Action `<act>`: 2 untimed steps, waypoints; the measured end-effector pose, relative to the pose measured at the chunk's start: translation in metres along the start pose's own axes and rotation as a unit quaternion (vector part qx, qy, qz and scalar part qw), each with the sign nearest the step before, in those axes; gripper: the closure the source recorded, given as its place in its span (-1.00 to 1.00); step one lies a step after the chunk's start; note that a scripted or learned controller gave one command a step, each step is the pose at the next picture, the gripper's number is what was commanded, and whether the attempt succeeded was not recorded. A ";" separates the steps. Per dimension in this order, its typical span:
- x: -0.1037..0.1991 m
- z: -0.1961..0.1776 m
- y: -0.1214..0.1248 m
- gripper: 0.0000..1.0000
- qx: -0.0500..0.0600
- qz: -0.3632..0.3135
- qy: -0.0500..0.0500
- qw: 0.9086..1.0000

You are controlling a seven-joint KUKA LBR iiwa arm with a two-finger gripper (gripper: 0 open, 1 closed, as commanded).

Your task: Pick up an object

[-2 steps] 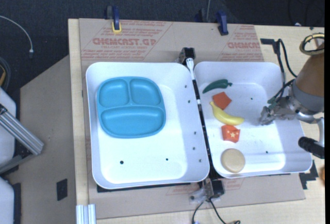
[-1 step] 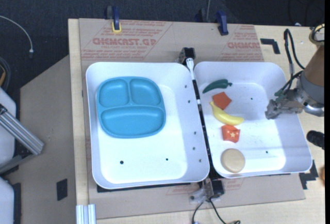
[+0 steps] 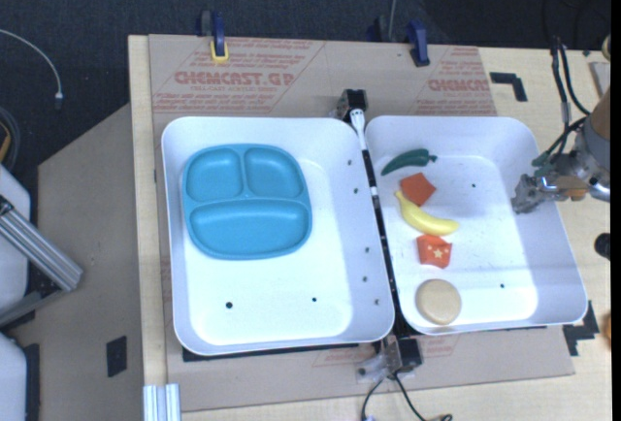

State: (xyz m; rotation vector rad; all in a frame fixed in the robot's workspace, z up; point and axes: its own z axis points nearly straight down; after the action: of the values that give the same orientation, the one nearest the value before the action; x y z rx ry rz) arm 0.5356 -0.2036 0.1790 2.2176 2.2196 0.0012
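Two bins: they are sitting side by side on the bench (image 3: 291,80), the left bin (image 3: 194,312) well away from the jaws, the right bin (image 3: 543,283) lying directly under them.
Gripper: the gripper (image 3: 527,193) is hanging at the right bin's far-right rim, with the grey wrist reaching in behind it.
Jaws: whether they are standing wide or narrow I cannot tell, the metal tips being too small and blurred; nothing is showing between them.
Green pepper (image 3: 408,160): it is lying well to the left of the jaws and a little further up the bin.
Red block (image 3: 417,188): it is sitting well left of the jaws, at about their level, just below the pepper.
Banana (image 3: 424,218): it is lying left of the jaws and slightly lower, touching the red block's lower edge.
Strawberry-like red piece (image 3: 434,251): it is resting lower left of the jaws, just beneath the banana.
Tan round bun (image 3: 438,300): it is sitting furthest below and left of the jaws, near the bin's front edge.
Blue divided plate (image 3: 248,201): it is lying in the left bin, far to the left of the jaws.
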 end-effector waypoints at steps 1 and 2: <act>-0.008 -0.060 0.003 1.00 -0.002 0.000 -0.001 1.000; 0.051 -0.052 0.021 1.00 0.002 -0.002 0.002 1.000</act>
State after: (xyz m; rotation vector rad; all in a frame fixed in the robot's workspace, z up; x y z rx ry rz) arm 0.5561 -0.1523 0.2314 2.2162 2.2288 0.0013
